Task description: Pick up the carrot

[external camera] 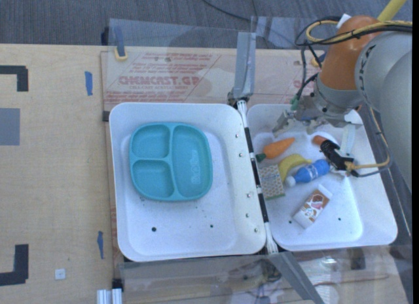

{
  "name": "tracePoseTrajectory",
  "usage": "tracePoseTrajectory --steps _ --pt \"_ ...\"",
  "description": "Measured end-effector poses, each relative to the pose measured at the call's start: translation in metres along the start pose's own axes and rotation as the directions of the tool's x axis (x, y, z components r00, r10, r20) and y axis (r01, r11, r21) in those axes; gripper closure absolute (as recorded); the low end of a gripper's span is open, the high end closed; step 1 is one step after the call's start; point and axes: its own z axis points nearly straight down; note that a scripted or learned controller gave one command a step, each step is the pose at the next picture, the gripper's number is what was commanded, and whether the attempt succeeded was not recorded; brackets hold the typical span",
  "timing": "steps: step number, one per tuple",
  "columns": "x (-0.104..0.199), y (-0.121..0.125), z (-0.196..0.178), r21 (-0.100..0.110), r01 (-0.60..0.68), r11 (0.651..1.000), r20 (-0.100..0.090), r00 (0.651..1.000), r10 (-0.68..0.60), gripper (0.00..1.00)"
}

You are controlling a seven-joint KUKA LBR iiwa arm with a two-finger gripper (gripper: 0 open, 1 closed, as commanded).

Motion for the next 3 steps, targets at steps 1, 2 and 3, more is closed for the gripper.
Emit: tracePoseTrajectory --steps 1,2,3 --pt "0.019 -0.045 0.01 0.005 0.022 1.0 -0.003 1.0 -0.022 0.0" --pt "0.017 -0.044 -0.001 -0.001 0.018 1.0 -0.002 1.0 -0.018 1.0" --pt "0.017 -0.044 -0.001 -0.001 0.018 1.0 -0.002 1.0 -0.018 0.0"
